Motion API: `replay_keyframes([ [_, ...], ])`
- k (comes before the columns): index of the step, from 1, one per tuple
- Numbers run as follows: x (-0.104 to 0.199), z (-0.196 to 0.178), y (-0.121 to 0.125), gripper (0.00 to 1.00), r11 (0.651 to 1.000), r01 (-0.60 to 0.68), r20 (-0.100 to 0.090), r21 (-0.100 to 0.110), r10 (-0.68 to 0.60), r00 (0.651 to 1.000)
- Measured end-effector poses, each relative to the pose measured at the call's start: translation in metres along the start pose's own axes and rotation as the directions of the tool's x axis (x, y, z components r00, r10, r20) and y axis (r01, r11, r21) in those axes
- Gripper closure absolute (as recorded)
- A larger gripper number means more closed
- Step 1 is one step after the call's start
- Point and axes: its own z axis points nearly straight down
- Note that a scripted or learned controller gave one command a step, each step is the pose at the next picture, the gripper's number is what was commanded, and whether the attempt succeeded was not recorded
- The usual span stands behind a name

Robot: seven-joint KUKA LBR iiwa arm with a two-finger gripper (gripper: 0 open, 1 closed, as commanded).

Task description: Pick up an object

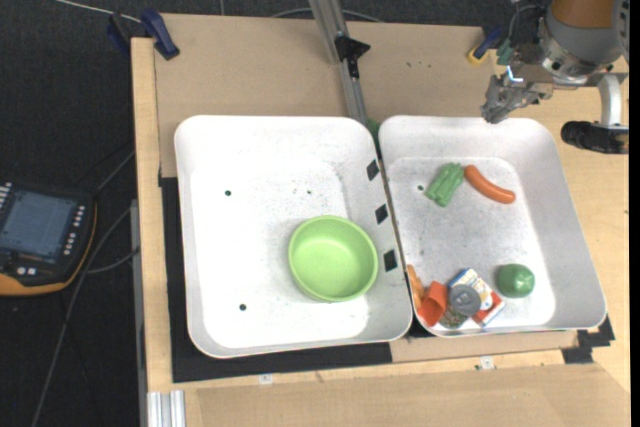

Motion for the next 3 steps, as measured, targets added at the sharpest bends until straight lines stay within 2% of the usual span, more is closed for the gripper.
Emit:
replay_keyframes([
  [1,0.048,-0.014,-0.004,1.00,1.000,0.003,-0.002,0.004,-0.003,1.000],
  [3,0.147,-0.006,-0.015,1.00,1.000,0.004,-0.002,0.005,-0.004,1.000],
])
